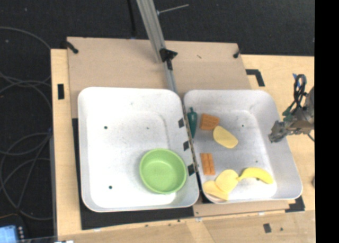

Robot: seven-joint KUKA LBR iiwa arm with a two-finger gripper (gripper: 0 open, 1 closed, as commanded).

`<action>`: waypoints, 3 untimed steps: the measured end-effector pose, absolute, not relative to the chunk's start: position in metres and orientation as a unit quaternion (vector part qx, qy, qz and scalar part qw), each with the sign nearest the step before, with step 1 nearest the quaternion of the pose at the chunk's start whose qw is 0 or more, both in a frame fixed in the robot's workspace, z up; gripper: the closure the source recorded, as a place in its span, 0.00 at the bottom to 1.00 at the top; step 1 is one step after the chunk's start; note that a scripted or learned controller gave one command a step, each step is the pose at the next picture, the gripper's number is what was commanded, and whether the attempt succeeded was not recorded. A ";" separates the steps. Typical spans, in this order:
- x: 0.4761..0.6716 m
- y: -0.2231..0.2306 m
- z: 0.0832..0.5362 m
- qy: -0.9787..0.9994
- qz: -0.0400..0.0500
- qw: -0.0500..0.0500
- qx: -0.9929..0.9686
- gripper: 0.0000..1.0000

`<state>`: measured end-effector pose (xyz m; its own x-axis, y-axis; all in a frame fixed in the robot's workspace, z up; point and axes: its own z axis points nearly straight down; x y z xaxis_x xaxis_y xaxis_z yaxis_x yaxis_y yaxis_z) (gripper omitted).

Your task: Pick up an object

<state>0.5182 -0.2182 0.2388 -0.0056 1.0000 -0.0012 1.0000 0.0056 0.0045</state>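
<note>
1. We see the gripper point(277, 132) at the right bin's point(265, 104) right rim; whether its jaws are parted, we cannot tell.
2. Nothing seems held.
3. The banana point(257, 174) lies near that bin's front right corner; the green bowl point(162, 170) sits at the left bin's point(116, 109) front edge.

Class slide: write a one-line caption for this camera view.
Claw at the right bin's right rim; yellow and orange pieces inside, green bowl in the left bin.
</note>
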 end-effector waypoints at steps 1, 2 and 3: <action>0.546 -0.177 0.236 0.710 0.001 0.001 0.704 1.00; 0.562 -0.123 0.229 0.710 0.000 0.000 0.705 1.00; 0.586 -0.072 0.222 0.710 0.001 0.000 0.704 1.00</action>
